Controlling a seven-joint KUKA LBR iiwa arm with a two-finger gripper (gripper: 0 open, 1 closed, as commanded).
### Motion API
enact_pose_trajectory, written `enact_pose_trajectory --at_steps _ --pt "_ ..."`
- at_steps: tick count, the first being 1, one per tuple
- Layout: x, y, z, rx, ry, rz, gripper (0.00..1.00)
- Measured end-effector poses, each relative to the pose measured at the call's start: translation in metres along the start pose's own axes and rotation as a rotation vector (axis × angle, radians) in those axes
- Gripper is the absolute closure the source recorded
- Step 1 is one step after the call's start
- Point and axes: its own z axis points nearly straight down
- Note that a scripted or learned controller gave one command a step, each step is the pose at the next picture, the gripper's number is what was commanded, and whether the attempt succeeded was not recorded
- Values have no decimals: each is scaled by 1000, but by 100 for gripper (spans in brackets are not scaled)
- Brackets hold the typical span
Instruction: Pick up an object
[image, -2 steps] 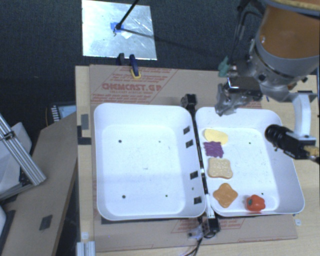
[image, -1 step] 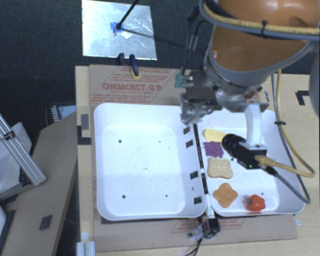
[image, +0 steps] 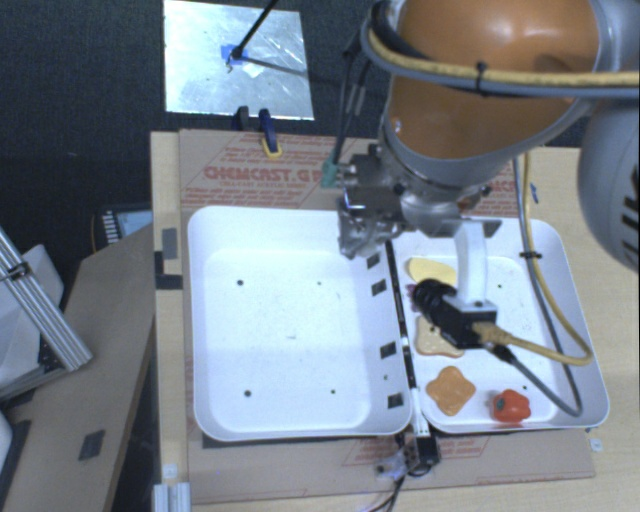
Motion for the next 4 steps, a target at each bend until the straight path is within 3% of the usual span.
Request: enact_pose_trajectory --at_steps 1,4 --pt "58 0 -92 -12 7 -4 100" --pt "49 0 -87 -1 1 5 100"
